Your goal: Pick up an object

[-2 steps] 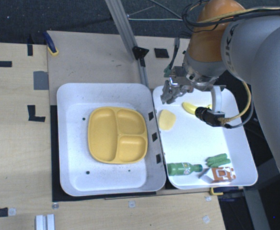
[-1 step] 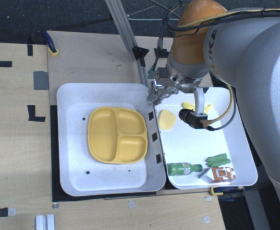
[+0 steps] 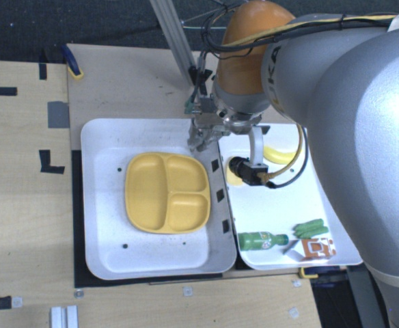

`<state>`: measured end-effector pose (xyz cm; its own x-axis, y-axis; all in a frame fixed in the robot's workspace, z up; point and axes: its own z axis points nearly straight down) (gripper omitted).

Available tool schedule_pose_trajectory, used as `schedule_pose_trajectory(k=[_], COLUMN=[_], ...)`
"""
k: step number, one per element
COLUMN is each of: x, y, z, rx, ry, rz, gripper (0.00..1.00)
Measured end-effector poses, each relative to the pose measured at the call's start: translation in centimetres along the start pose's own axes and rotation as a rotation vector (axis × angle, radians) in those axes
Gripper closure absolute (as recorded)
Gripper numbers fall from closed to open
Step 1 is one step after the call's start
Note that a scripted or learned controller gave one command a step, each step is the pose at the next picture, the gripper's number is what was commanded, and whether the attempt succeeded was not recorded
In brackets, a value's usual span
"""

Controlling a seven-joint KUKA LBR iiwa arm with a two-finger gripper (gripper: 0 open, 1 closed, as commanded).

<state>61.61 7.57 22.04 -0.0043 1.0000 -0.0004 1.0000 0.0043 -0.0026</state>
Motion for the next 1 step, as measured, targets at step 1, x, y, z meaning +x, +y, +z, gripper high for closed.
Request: schedule_pose_trajectory(k=[1], x=[-0.18], y=[-0.01], z=[-0.06], rx=[0.0], ry=[0.0], rz=[0.002], gripper=[0.0])
